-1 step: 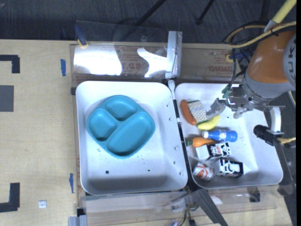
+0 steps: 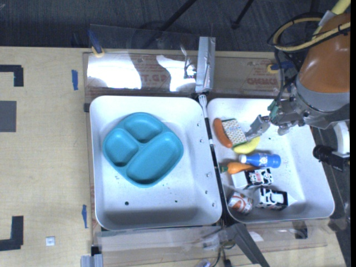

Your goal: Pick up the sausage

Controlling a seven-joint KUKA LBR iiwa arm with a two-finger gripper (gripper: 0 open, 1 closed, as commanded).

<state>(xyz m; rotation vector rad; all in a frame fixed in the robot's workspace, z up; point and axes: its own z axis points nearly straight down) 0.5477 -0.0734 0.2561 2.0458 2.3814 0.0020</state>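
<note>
Camera view: pincer (image 2: 260, 124), state unclear, is hovering right of sausage (image 2: 222, 133); sausage is lying along bin's left wall.

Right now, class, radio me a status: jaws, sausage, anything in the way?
Gripper over right bin, holding nothing. Sausage against the bin's left wall, not lifted. Sponge lies partly over it; banana close beside.

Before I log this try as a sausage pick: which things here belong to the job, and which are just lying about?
For the job:
sausage, orange-brown, at the right bin's left wall
gripper, above the bin, close to the sausage

Lying about:
banana
blue bottle
carrot
black-and-white toys
blue divided plate in the left bin
</note>
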